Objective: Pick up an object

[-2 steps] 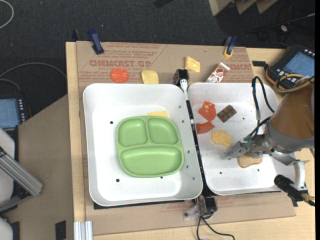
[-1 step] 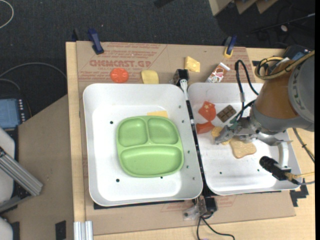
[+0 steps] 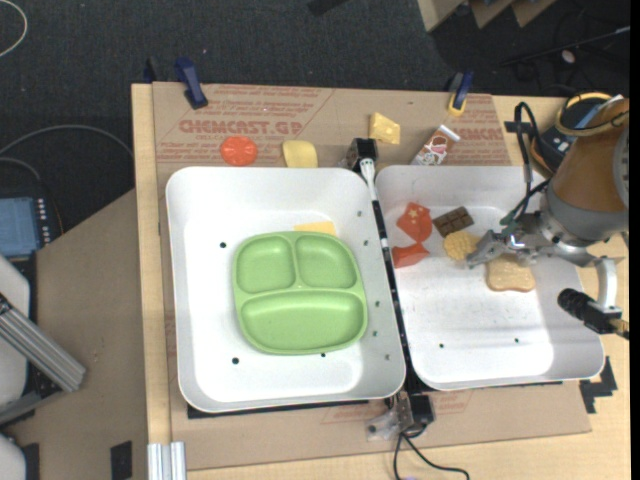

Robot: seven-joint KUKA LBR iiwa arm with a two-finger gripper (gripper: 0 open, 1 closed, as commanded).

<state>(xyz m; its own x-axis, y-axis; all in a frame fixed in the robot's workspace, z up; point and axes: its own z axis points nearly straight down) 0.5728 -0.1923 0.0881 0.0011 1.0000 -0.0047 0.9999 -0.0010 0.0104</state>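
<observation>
Gripper [image 3: 497, 249] low in right bin [image 3: 470, 353], fingers' state unclear, can't tell if grasping. Toast-like tan piece [image 3: 511, 276] lies just below-right of fingertips, long axis roughly left-right. Round cracker [image 3: 459, 245] just left of them, brown block [image 3: 453, 219] above it, red pieces [image 3: 413, 224] farther left. Green divided plate [image 3: 298, 292] in left bin [image 3: 200, 218].

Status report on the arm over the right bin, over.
Gripper low in right bin, fingers unclear. Nothing seen held. Cracker and toast right beside it; red pieces and brown bar close left.
</observation>
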